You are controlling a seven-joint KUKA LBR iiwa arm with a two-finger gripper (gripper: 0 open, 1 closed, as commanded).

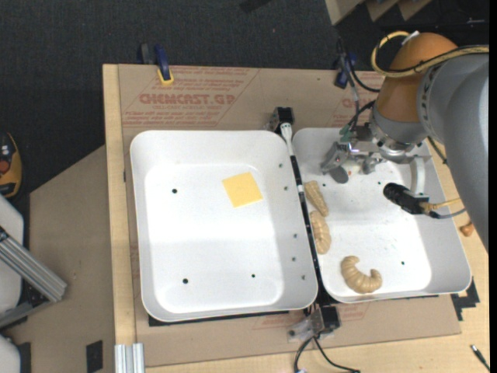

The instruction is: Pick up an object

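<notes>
Camera view, read from left to right against the divider between the two bins.

Well left of the divider: a flat yellow square, alone on the floor of the left bin, thin and hard to pinch.

Just right of the divider: an upper roll and a lower roll, end to end, close along the wall of the right bin. Both pale tan, oblong, lumpy, probably soft.

Further right of the divider, toward its far end: the claw, hanging above the bin floor, apart from every object. Impossible to tell whether spread or pressed together; nothing visibly pinched.

Right of the divider at its near end: a curved roll, crescent-shaped, with free floor all round.

Likely target by nearness: the upper roll. For a clean pick:
- Centre over its middle before descending.
- Close across the narrow width, not along the length.
- Mind the wall beside the divider; little room on that side.
- Lift straight up, slowly.
- Failing that, try the curved roll instead.
</notes>
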